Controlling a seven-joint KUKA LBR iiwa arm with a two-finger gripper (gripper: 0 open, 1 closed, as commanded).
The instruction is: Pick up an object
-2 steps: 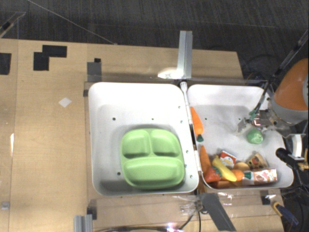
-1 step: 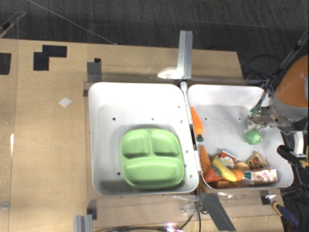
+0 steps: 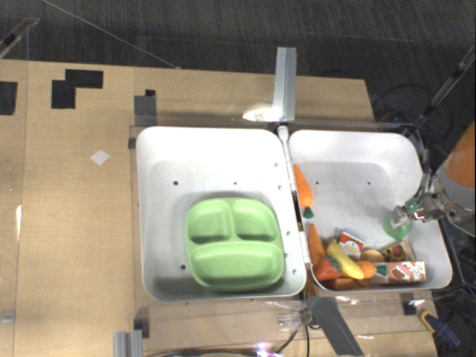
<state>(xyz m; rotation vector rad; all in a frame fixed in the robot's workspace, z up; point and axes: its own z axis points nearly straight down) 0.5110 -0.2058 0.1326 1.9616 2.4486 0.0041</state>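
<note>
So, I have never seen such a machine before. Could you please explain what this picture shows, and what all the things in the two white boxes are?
The picture comes from one fixed camera above a wooden bench, looking down at a slant. Two shallow white bins sit side by side. The left white bin holds a light green plastic tray with three compartments. The right white bin holds toy food: a long orange carrot along its left wall, and a pile near the front with a yellow banana and a small printed carton. The grey and orange robot arm reaches in from the right. Its claw is low over a small pale green object by the right wall. Whether it grips that object, I cannot tell.
</note>
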